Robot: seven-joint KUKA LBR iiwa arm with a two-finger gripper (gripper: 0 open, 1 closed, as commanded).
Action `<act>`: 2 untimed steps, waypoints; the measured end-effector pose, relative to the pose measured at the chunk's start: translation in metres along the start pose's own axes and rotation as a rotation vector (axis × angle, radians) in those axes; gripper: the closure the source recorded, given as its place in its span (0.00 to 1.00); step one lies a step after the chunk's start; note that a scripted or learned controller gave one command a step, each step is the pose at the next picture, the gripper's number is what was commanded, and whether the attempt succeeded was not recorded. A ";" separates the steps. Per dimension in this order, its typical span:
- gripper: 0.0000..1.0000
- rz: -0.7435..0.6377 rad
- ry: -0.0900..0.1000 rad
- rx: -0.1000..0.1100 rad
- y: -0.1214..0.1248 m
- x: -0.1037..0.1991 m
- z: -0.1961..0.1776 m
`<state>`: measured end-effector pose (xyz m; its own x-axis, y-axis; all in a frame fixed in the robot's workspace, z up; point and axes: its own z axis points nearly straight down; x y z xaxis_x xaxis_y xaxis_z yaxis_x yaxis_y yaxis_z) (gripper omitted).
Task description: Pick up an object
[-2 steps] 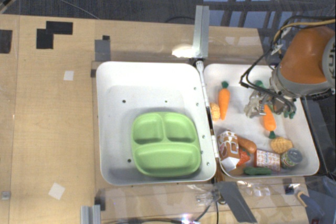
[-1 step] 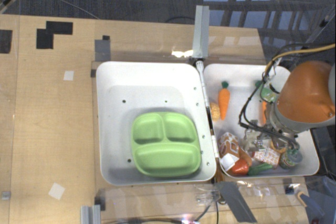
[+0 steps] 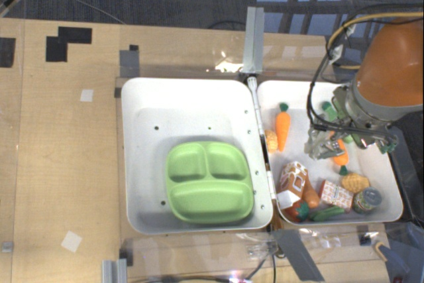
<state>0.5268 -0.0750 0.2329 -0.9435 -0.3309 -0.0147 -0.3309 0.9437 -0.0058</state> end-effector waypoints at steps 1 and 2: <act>0.00 0.001 0.004 -0.002 0.000 0.001 0.002; 0.00 0.107 0.005 -0.002 -0.013 0.005 0.136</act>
<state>0.5285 -0.0885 0.0968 -0.9736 -0.2279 -0.0103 -0.2279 0.9737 -0.0024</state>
